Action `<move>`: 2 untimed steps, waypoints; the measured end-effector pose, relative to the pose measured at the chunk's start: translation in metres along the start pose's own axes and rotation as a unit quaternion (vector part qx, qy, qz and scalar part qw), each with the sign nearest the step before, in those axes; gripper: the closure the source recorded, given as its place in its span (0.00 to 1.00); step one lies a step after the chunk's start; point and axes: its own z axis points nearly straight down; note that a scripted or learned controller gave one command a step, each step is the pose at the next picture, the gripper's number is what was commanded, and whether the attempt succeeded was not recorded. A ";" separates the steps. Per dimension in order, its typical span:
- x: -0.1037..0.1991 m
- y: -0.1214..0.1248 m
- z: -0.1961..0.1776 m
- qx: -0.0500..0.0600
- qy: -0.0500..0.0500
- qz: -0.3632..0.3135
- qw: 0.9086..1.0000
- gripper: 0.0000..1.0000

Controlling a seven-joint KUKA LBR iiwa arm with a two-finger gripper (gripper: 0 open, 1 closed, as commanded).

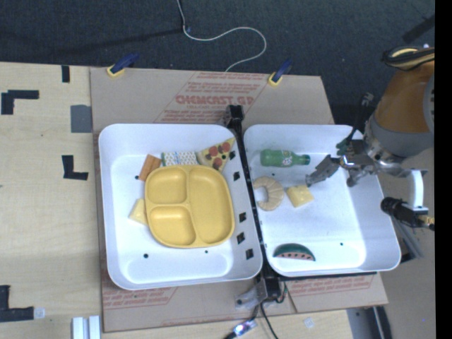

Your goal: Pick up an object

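Reaching arm: grey and round with an orange band, it comes in from the right side of the right bin (367, 256).
Claw (337, 171): dark metal with two thin fingers. They are spread apart over the right bin with nothing between them, so it is let go. One finger points down toward the cheese piece.
Right bin: white, shallow and smooth, with rounded corners.
Green bottle (284, 159): small and shiny, lying on its side near the top of the right bin.
Donut (268, 192): tan and ring shaped, by the left wall of the right bin, just under the green bottle.
Cheese piece (299, 195): pale yellow and blocky, just beside the donut and near the claw.
Watermelon slice (294, 252): half round, red with a green rim, near the bottom of the right bin.
Left bin (116, 210): white, touching the right bin's left side.
Yellow plate (189, 205): smooth plastic with three dips, in the left bin, lying on top of some flat toy foods.
Worktop (42, 210): light wood, with brown cardboard (205, 97) under both bins.
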 end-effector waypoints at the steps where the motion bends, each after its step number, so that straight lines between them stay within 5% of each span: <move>1: 0.000 0.003 -0.007 -0.007 -0.001 -0.002 1.000 0.00; 2: 0.009 0.004 0.054 -0.004 -0.001 -0.002 1.000 0.00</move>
